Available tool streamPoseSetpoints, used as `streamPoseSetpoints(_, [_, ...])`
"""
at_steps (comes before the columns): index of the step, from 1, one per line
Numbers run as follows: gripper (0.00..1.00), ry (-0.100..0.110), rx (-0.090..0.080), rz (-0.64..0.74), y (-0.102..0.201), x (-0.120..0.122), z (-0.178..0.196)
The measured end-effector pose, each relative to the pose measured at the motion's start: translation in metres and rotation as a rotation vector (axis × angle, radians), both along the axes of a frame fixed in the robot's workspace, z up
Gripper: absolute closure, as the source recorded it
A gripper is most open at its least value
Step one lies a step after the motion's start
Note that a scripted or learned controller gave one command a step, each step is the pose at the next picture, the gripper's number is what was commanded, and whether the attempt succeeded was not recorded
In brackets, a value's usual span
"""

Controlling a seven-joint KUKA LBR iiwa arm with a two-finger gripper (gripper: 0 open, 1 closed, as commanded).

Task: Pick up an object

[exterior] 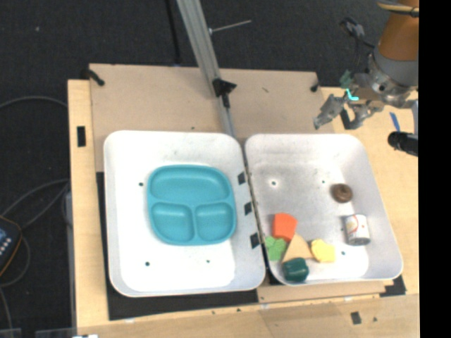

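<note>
Objects sit bunched in the right bin (pixel 366 167), well away from the gripper (pixel 340 113), which hovers above that bin's far edge with fingers spread, holding nothing. Nearest are a brown disc (pixel 342 193), small can (pixel 356 229), and orange block (pixel 284 225); a teal tray (pixel 189 204) fills the left bin (pixel 123 189).

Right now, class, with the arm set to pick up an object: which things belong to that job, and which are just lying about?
Belonging to the job:
tool, above the right bin's far edge
orange block
yellow piece
dark green piece
brown disc
small can

Just lying about:
teal divided plate in the left bin
metal rail
</note>
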State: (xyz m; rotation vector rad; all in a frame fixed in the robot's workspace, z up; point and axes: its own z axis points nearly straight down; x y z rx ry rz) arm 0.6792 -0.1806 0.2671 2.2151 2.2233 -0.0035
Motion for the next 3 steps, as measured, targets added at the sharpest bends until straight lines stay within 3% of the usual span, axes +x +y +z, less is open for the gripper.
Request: streamPoseSetpoints(3, [0.0, 0.004, 0.001, -0.003, -0.001, -0.002, -0.169])
